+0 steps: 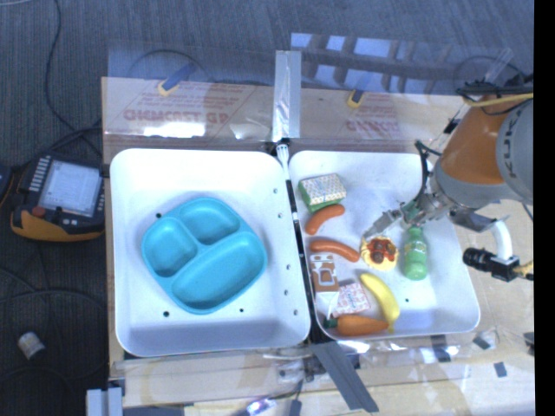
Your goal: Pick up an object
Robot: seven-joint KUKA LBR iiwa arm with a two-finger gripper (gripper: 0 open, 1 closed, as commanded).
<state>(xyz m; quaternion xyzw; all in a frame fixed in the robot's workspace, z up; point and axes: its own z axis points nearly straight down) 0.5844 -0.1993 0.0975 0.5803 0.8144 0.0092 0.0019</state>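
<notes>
The two-finger metal gripper (pixel 392 221) hangs open and empty in the right white bin (pixel 451 315), right of frame centre, just above a small round red-and-yellow toy (pixel 379 251) beside a green plastic bottle (pixel 415 255).

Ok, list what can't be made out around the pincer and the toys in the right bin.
- Pincer: too small and blurred in the camera view to judge its grip.
- Green bottle: its top blurs into the pincer; contact unclear.
- Small boxes by the bin wall: print too small to read.
- Arm: cut off by the right edge.
</notes>
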